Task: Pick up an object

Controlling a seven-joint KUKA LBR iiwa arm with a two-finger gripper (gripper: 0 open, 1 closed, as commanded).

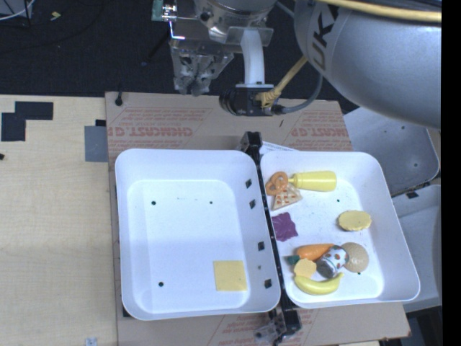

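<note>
Pale wood bench top (50, 215), brown cardboard sheet (180, 125) w/ printed text, dark floor behind (79, 42)

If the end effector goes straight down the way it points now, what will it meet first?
Probably the brown cardboard sheet behind the left bin, not anything in the bins. The end effector hangs above the bench's far edge; depth is unclear from this slanted view.

The left bin (144, 186) lies mostly bare, with a yellow cheese slice (230, 275) near its front right corner. Right of that bin's clipped divider wall (261, 215), toys crowd the right bin (392, 265), leaving narrow gaps.
</note>
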